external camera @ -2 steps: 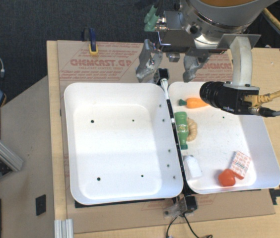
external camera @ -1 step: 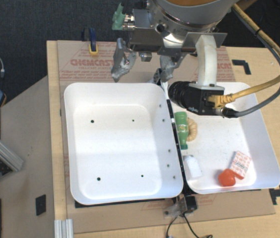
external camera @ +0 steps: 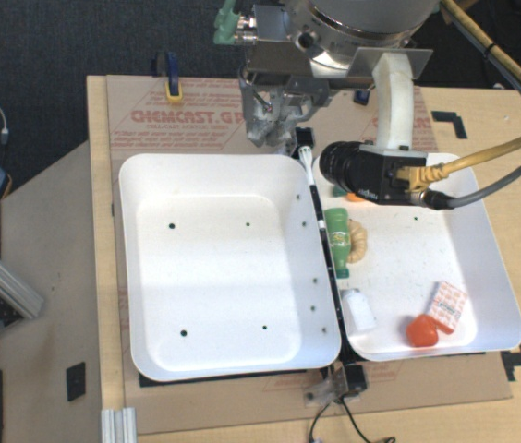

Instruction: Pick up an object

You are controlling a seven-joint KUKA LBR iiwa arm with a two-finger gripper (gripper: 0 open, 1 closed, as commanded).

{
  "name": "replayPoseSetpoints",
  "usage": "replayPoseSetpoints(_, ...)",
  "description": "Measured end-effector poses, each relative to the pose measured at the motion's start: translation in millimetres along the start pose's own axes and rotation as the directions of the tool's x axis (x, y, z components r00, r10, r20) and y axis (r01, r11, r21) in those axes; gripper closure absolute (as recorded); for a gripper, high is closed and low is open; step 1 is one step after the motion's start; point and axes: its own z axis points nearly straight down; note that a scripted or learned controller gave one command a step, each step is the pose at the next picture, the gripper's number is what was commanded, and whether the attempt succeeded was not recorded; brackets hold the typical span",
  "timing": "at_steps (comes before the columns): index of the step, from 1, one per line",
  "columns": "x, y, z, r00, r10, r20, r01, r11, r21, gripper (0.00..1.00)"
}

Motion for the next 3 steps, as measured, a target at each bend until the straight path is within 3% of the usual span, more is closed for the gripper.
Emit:
replayPoseSetpoints(1,-2.1,-2.7,150.2,1.0,0.003,0.011,-0.004,1.0,0.022,1.0)
replayPoseSetpoints(2,-3.5,8.1,303.0,1.0,0.003,0.012,-0.004,1.0,0.024,1.0)
replayPoseSetpoints(3,-2.2,69.2,272.1,1.0,0.004,0.002,-0.004,1.0,0.0,1.0)
